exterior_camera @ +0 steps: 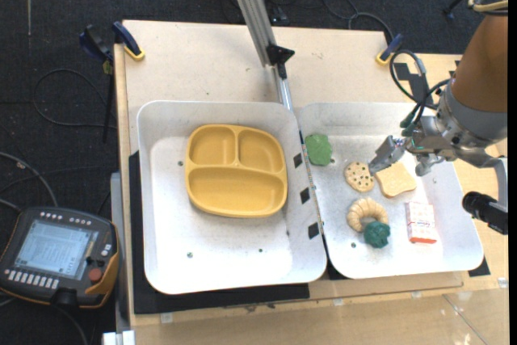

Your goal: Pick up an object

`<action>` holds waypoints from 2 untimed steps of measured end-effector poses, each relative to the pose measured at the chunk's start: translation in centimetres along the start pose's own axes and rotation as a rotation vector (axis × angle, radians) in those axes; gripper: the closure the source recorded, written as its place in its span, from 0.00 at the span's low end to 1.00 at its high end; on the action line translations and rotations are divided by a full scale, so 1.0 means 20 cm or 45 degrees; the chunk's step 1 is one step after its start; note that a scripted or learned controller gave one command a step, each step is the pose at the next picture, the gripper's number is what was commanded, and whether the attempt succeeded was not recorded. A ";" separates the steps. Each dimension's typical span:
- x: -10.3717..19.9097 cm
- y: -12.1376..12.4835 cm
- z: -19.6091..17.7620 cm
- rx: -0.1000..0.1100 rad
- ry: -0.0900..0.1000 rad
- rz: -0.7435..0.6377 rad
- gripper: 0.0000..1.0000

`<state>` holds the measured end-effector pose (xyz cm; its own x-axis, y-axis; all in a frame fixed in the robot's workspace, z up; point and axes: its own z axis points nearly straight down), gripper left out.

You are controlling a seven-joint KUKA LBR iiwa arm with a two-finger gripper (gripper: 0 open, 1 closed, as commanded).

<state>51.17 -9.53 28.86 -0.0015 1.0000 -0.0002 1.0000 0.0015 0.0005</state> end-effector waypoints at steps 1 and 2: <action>0.00 0.00 0.00 0.000 0.000 0.001 0.00; 0.04 0.01 0.30 0.009 0.001 0.002 0.00</action>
<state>51.43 -8.65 22.91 0.0001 1.0000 0.0008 1.0000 -0.0001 -0.0064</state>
